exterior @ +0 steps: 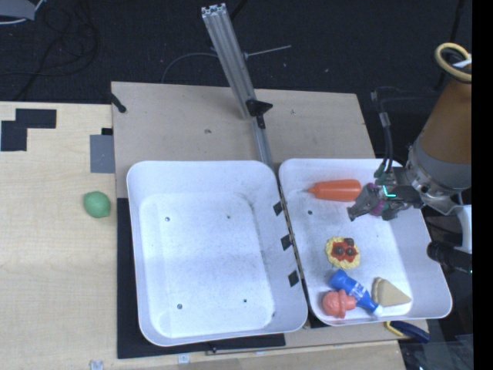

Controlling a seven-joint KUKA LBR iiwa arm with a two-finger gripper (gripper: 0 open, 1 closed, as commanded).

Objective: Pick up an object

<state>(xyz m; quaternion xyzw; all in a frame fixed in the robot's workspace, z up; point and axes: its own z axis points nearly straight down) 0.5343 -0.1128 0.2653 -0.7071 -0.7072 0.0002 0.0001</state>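
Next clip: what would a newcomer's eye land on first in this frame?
The cluster of bright toys in the right bin: an orange carrot at the top, a yellow piece with red spots mid-bin, a blue and pink pile near the front. The gripper hovers just right of the carrot. A green ball sits alone on the bench, left of the bins.

The end effector (368, 205) hung over the right bin (431, 303), just beside an orange carrot (336, 190). A green ball (97, 204) lay on the table (46, 237), left of the bins.
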